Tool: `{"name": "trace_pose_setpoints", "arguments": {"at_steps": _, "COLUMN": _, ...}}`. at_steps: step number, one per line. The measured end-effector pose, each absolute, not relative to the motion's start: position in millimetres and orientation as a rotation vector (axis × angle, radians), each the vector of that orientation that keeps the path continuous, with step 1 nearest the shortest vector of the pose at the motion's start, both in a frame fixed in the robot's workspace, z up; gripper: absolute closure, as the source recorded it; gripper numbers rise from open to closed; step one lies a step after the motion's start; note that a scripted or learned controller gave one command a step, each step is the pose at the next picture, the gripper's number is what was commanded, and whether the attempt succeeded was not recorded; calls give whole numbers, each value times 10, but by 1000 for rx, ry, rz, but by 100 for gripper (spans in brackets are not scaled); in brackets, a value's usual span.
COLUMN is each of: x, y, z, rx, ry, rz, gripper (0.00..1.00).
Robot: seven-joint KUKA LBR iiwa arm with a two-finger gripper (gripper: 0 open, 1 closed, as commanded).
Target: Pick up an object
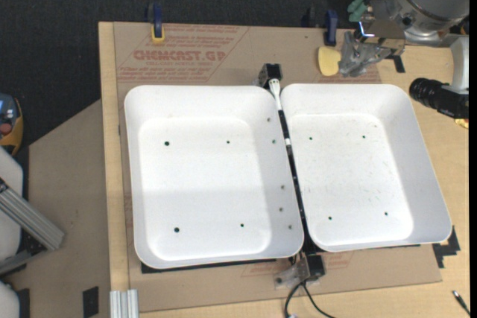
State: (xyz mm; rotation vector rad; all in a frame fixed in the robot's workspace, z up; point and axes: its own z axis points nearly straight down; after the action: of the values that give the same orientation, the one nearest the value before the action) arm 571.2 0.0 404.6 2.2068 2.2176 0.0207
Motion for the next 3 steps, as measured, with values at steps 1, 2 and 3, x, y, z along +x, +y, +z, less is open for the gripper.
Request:
{"name": "trace_pose_setpoints", "arguments": {"at_steps": 1, "x": 6076, "y": 153, "z": 3155, "rx": 2222, "ry": 2227, "rz": -6, "gripper": 100}}
{"name": "trace_pose_setpoints", "arguments": {"at_steps": 2, "x": 6523, "y": 1473, "z": 2542, "rx": 2209, "ry": 2236, "rz": 6, "gripper": 100}}
{"name": "trace_pose_setpoints", "arguments": {"at_steps": 3, "x": 6508, "y": 1096, "z": 3162, "rx": 2220, "ry": 2215, "rz": 9, "gripper": 100}}
